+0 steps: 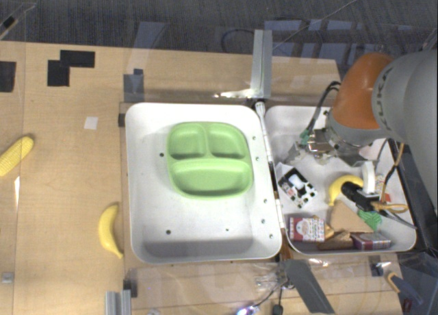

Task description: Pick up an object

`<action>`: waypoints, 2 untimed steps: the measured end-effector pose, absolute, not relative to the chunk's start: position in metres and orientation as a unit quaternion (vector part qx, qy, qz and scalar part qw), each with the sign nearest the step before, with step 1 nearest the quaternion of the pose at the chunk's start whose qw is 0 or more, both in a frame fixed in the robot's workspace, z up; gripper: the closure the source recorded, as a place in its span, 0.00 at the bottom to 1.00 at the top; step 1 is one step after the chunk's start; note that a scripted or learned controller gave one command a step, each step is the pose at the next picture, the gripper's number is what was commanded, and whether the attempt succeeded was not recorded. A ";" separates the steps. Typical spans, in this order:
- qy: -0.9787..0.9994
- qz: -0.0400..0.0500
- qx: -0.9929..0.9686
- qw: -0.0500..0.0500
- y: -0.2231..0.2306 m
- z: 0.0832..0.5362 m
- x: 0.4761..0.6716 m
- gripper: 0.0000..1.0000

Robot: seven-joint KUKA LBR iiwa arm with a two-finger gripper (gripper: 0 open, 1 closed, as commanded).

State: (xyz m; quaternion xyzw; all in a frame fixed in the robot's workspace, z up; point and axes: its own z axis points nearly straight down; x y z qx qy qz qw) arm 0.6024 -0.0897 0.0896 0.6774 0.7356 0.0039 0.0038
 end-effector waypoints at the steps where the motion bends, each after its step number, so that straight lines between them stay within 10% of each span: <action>1: 0.752 0.004 0.659 0.006 -0.119 0.090 0.560 0.00; 2: 0.794 0.004 0.608 0.006 -0.152 0.089 0.612 0.00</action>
